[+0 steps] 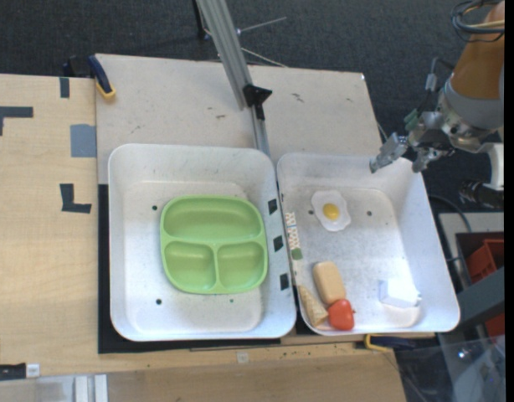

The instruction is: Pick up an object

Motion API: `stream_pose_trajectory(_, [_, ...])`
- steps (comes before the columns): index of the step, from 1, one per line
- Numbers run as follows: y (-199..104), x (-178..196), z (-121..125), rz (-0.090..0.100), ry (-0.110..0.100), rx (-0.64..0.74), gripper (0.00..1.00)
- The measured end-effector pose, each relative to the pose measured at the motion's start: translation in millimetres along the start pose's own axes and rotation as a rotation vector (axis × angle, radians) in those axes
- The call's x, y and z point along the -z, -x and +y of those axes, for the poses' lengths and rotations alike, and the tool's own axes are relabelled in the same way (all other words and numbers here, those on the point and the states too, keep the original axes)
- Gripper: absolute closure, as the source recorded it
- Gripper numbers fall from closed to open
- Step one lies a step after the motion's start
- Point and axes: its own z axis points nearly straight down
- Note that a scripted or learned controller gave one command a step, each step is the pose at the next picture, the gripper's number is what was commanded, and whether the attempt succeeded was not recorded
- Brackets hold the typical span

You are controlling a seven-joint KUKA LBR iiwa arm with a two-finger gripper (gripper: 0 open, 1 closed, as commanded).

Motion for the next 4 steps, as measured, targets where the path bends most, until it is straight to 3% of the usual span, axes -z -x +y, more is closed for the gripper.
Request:
stream_pose_trajectory(1, [0.1,0.0,-0.1,0.000,0.000,0.000,0.00])
stream_pose_trajectory(3, [-7.0,-108.8,-13.0,0.001,-0.007,-0.001,0.00])
stream_pose_trajectory(4, [-7.2,-145.0,-12.3,-0.001,0.002,-0.002,0.00])
